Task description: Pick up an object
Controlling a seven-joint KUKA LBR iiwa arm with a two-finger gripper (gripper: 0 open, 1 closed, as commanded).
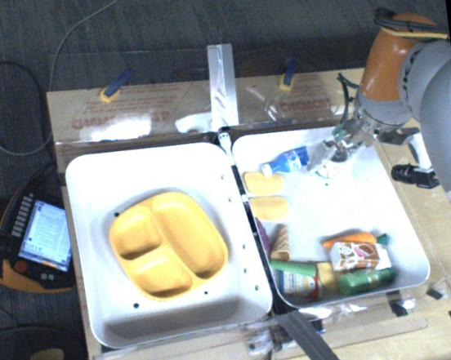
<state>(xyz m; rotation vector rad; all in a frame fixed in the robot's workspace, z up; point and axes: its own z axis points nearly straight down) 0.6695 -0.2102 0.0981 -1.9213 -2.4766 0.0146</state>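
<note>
On dark carpet: bench (76,112) bearing two white bins, left bin (92,234) with yellow tray (168,244). Over right bin (378,212), my gripper (333,151) beside a water bottle (287,161); whether it grips anything, I cannot tell.

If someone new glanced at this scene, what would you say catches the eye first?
The yellow tray, with its compartments, dominates the left bin. Next comes the arm's orange band at upper right, with the gripper low over the right bin beside a blue-labelled bottle. A colourful cluster crowds that bin's near edge: an orange packet and a green bottle.
</note>
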